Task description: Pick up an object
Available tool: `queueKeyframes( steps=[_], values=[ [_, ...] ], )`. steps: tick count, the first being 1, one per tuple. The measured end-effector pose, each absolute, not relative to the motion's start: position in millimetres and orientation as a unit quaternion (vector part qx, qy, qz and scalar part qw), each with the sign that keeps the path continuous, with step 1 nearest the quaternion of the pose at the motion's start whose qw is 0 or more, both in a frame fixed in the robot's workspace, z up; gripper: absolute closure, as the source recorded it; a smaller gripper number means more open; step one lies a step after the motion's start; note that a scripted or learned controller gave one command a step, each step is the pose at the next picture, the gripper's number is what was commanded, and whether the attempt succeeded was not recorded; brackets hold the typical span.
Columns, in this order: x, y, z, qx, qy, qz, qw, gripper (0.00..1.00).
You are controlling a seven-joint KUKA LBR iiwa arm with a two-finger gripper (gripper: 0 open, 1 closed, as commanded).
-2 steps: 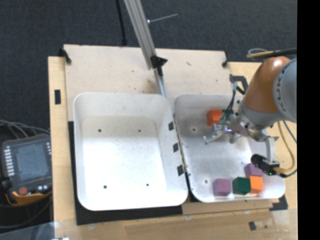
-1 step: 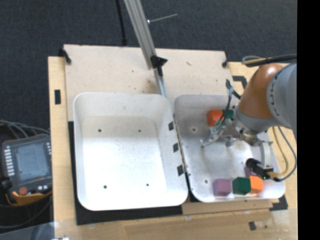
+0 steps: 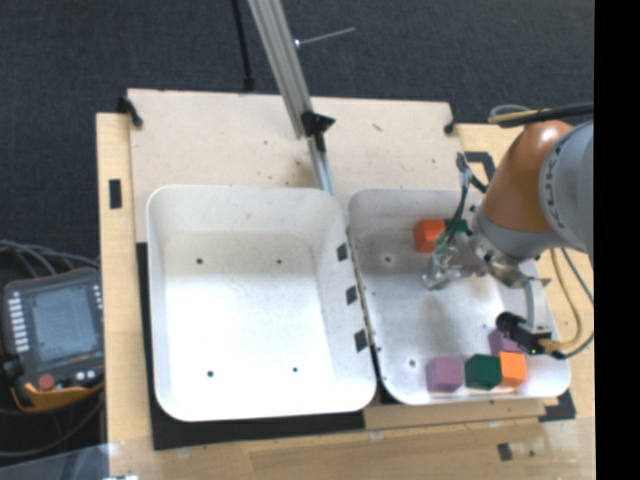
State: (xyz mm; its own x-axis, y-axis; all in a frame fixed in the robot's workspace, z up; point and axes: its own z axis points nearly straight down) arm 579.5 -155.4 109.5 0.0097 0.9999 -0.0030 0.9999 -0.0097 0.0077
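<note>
The gripper [image 3: 437, 273] hangs over the right bin [image 3: 400, 313], just below and beside an orange block [image 3: 430, 234] near the bin's far wall. Whether it is wide or narrow is too blurred to tell, and nothing shows between its tips. A purple cube [image 3: 444, 373], green cube [image 3: 483, 371] and orange cube [image 3: 513, 367] crowd the near rim; another purple piece [image 3: 502, 342] sits behind them, partly hidden by cabling. The bin's middle floor lies bare. The left bin [image 3: 255, 298] has broad open floor
</note>
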Motion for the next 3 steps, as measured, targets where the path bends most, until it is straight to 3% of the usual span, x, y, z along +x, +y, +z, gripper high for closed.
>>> queueKeyframes(
  steps=[2, 3],
  values=[
    [584.1, -161, 229, 0.706, 0.708, 0.0019, 0.004, 1.0],
    [599.8, -107, 221, 0.705, 0.709, 0.0008, 0.001, 1.0]
  ],
)
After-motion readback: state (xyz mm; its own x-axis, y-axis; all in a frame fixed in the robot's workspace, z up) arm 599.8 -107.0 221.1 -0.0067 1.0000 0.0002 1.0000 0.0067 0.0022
